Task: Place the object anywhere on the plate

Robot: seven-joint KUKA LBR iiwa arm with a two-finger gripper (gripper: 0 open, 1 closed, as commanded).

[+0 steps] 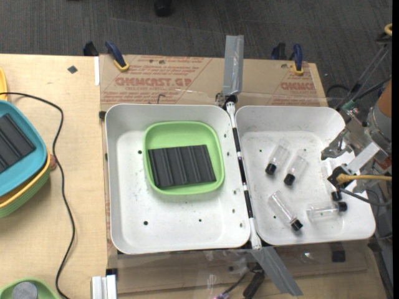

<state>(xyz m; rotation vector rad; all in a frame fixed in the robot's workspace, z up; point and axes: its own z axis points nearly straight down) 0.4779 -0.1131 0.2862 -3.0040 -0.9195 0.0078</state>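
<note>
A green plate (183,137) with a dark ribbed insert (182,166) sits in the left white bin (124,217). Several clear vials with black caps lie in the right bin (262,129): one (276,157) and another (297,168) near the middle, a third (283,209) toward the front, and a fourth (325,212) at the front right. My gripper (331,165) hangs over the right bin's right side, just above the front-right vial. It looks open, with nothing between its fingers.
A cardboard sheet (156,80) lies under the bins, clamped at the back. A stack of teal and yellow-green trays (22,161) and a black cable (62,167) lie on the wooden bench to the left.
</note>
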